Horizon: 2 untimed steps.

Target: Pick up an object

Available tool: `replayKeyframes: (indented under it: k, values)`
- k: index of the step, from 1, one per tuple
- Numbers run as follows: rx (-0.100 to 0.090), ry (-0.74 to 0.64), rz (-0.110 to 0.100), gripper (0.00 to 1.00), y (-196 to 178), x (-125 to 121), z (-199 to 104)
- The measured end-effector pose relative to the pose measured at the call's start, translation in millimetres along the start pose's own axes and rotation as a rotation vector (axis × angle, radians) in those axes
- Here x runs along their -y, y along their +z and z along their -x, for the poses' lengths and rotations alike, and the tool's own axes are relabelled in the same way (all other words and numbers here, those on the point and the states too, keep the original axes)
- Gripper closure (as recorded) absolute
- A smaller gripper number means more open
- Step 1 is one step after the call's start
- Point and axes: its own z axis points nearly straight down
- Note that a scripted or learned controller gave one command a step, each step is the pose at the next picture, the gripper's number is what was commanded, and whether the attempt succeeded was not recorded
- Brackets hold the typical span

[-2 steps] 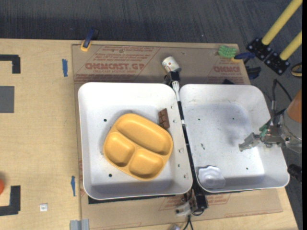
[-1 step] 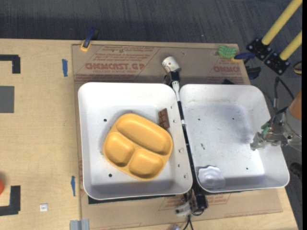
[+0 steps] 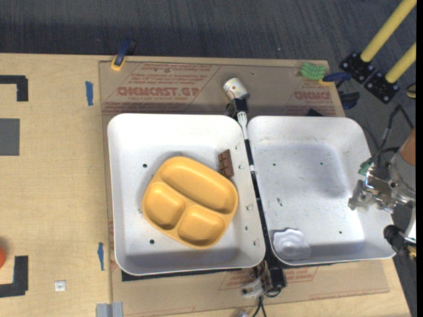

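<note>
Two white bins sit side by side on the bench. The yellow divided tray lies upside down in the left bin, mid-floor. My gripper hangs at the right bin's right edge; whether my fingers are spread, I cannot tell. A clear plastic piece rests at that bin's near-left corner. A small brown block leans at the left bin's right edge.

One fixed camera looks down at a slant from above the bench. It frames both white bins fully, from moderately near.
</note>
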Motion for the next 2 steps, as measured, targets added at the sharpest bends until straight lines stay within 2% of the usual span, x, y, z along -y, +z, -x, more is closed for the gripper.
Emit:
replayKeyframes:
  k: [1, 2]
  values:
    - [0.000, 0.000, 0.000, 0.00, 0, 0, 0]
    - [-0.001, -0.614, -0.001, 0.00, 26, 11, -21]
